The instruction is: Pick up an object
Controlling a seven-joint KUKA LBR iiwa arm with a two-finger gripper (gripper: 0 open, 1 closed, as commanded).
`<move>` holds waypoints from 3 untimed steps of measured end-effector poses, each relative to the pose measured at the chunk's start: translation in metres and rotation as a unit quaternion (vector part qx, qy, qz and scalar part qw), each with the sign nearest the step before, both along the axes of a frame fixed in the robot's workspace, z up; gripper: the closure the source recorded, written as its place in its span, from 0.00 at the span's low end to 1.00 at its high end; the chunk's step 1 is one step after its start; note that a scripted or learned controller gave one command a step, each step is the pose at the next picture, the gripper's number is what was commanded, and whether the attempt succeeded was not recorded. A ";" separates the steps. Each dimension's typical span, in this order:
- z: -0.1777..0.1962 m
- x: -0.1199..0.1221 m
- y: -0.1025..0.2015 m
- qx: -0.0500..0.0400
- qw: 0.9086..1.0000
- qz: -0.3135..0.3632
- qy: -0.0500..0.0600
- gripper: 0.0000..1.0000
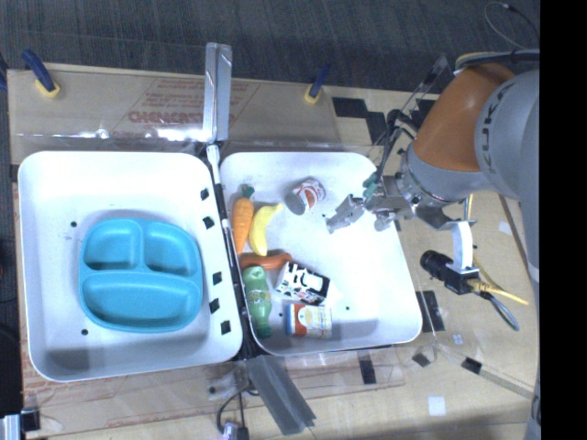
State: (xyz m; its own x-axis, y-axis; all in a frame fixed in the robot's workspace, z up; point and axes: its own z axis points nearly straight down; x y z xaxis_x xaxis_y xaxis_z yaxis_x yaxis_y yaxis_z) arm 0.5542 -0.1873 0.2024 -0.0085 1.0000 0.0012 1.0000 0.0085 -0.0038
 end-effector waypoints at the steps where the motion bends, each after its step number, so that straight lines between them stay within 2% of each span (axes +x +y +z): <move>1: -0.048 0.043 0.049 -0.001 1.000 0.018 0.000 0.00; 2: -0.111 0.072 0.003 0.000 0.981 0.196 -0.001 0.00; 3: -0.109 0.104 -0.004 -0.001 0.991 0.135 -0.003 0.00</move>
